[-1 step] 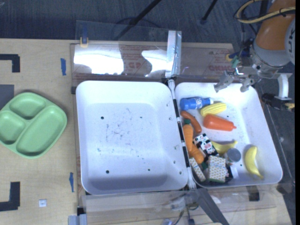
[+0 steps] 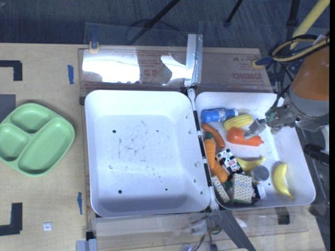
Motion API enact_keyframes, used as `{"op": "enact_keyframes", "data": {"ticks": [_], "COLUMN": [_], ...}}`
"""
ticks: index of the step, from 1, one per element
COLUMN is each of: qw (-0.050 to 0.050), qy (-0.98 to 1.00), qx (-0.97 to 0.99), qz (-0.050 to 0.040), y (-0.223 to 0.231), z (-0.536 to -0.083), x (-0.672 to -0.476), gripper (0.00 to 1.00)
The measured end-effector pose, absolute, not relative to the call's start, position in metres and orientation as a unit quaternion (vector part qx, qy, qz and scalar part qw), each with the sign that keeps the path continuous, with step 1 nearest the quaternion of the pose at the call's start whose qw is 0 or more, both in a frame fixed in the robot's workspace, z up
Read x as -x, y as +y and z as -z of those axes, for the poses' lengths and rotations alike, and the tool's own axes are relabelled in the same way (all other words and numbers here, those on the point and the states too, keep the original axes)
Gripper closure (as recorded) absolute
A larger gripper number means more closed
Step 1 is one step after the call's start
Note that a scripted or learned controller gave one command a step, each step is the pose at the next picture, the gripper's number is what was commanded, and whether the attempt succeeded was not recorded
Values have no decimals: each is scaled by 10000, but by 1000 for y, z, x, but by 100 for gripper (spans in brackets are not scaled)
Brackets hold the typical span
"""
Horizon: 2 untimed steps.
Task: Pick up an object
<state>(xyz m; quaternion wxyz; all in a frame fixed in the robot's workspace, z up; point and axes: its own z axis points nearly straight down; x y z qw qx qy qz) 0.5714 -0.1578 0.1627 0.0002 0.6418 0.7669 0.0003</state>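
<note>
While claw (image 2: 257, 129) hovers | orange toy (image 2: 242, 136) beneath | right bin (image 2: 298, 156)

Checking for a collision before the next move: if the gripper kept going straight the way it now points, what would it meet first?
Most likely the orange toy. The gripper points down-left from the right bin's far side, and that toy lies just beyond its tip. Height above it is unclear from this slanted view.

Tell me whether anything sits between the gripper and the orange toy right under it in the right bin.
Nothing visible does. The gripper hangs just above the orange toy in the right bin, with no object between them. The corn cob lies close beside it at the upper left, and could get brushed on the way down.
</note>
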Motion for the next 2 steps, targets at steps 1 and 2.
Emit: {"op": "enact_keyframes", "data": {"ticks": [1,2], "qw": [20,15], "qy": [7480,7793], "qx": [-6637,-6267], "qz": [-14,-11], "y": [-169,-202], "z": [-86,-87], "x": [-577,-480], "gripper": [0,0]}}
